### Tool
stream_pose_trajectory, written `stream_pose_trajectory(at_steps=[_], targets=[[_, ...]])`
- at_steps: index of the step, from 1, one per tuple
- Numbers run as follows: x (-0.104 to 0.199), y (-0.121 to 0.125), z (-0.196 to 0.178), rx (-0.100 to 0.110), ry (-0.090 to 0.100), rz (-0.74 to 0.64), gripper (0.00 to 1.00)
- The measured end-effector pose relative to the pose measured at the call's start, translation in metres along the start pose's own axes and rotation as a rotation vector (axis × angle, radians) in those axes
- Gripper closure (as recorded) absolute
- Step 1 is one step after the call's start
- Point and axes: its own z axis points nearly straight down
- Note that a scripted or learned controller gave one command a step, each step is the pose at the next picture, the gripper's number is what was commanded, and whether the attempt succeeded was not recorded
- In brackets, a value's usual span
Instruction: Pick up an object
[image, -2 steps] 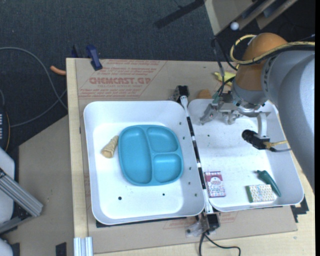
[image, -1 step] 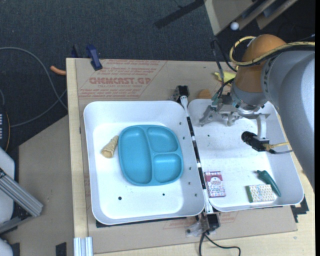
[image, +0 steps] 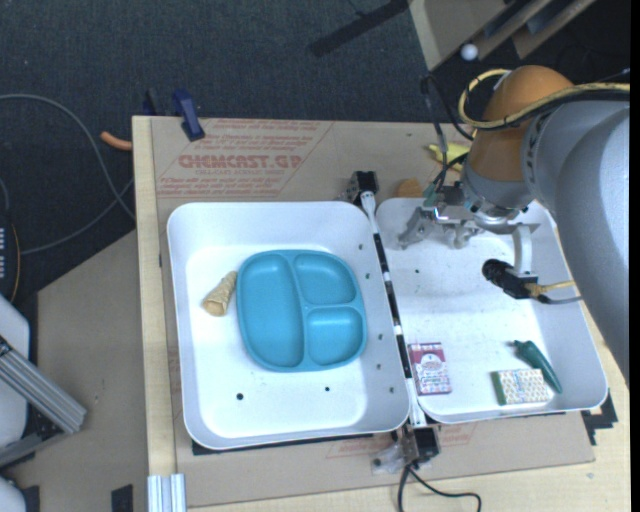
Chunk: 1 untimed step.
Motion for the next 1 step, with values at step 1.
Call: stream_pose_trajectory(at_steps=[1], targets=[[-0.0077,-0.0001,-0.0001,0.0,-0.001,0.001,0.0]])
